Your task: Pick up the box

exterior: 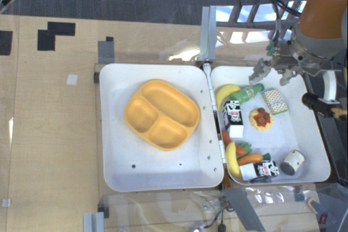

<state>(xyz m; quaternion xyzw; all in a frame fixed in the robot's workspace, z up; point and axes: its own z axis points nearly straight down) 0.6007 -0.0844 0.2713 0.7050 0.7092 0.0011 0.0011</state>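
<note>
The box (pixel 274 101), pale with a checked pattern, lies tilted in the right bin (pixel 321 165), just below the hand (pixel 274 69) and apart from it. The hand hangs over the bin's far edge with its fingers spread wide and nothing between them. A green bottle (pixel 249 93) lies below and left of the hand, beside a banana (pixel 224 93). Further below sit a small pizza (pixel 261 119) and a milk carton (pixel 234 114). A yellow divided plate (pixel 161 113) rests in the left bin (pixel 117 171).
</note>
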